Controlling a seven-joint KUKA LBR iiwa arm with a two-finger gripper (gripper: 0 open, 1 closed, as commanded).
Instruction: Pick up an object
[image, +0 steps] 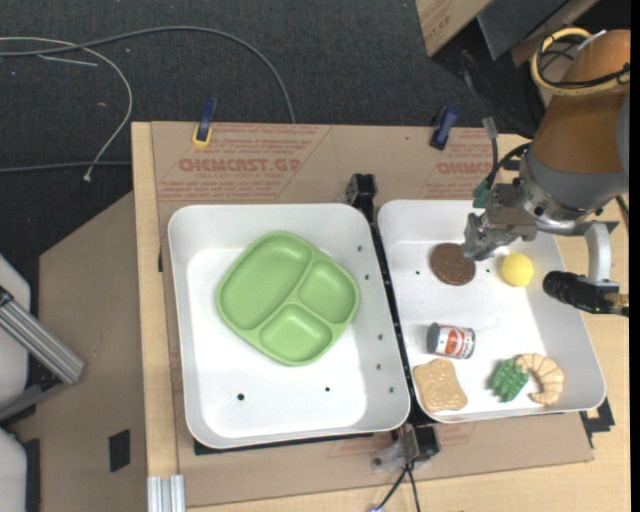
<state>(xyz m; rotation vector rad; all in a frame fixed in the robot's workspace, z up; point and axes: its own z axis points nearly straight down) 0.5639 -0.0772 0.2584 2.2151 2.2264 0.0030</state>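
A slice of toy bread (440, 386) lies at the near left corner of the right bin (585, 345), closest to the lens, with a green leafy piece (508, 379) and a croissant (543, 377) touching each other along the same near edge. Just behind the bread, toward the bin's left wall, a small red-and-white can (452, 341) rests on its side. Farther back, a flat brown disc (452, 266) sits in the far half of the bin, and a yellow lemon-like ball (516, 269) lies near it toward the right wall. The gripper (480, 243) hangs just above the disc's far right edge; whether its claw is spread or pinched cannot be told from this angle, and nothing is seen between its fingers. The disc looks the likely target: light, stiff and thin, it probably offers little to grip lying flat, so a pinch across its rim seems the best hold, and it may well slide on the smooth plastic. The left bin (200, 310) carries one thing only, a green three-compartment plate (288, 297) near its middle, its sections bare.
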